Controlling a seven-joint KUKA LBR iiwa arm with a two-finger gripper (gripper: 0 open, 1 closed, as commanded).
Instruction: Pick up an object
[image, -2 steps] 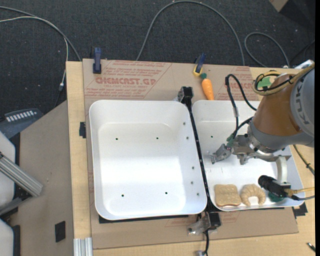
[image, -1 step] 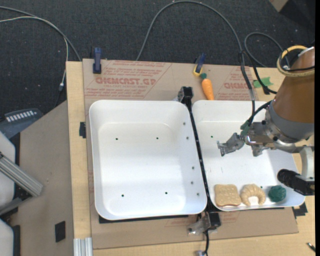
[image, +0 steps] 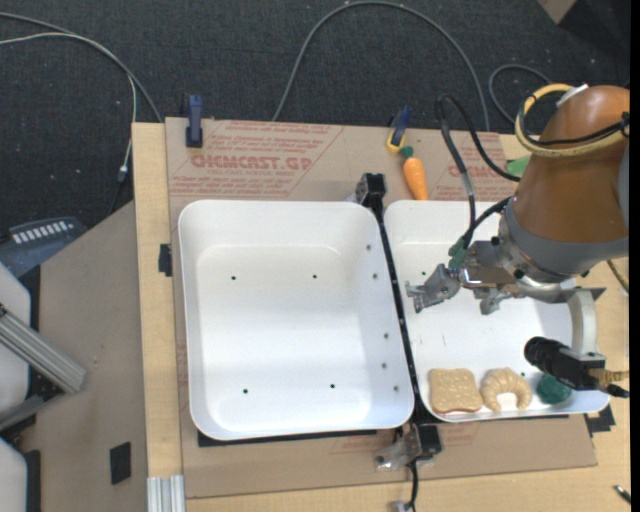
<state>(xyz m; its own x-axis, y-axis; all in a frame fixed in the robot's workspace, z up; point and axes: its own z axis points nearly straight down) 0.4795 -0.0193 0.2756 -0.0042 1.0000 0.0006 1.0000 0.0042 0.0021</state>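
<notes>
Three small things lie along the near edge of the right bin (image: 440, 225): a tan toast slice (image: 453, 390), a pale croissant (image: 506, 389) just beside it, and a teal object (image: 553, 390) partly hidden behind a black part of the arm. The gripper (image: 432, 289) hangs above the bin's left part, well apart from them, nothing between its fingers; whether they are spread, I cannot tell. The left bin (image: 290, 320) sits alongside.

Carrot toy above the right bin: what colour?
Orange, with a green tip; the carrot toy shows best in the camera view, lying on the cardboard.
</notes>
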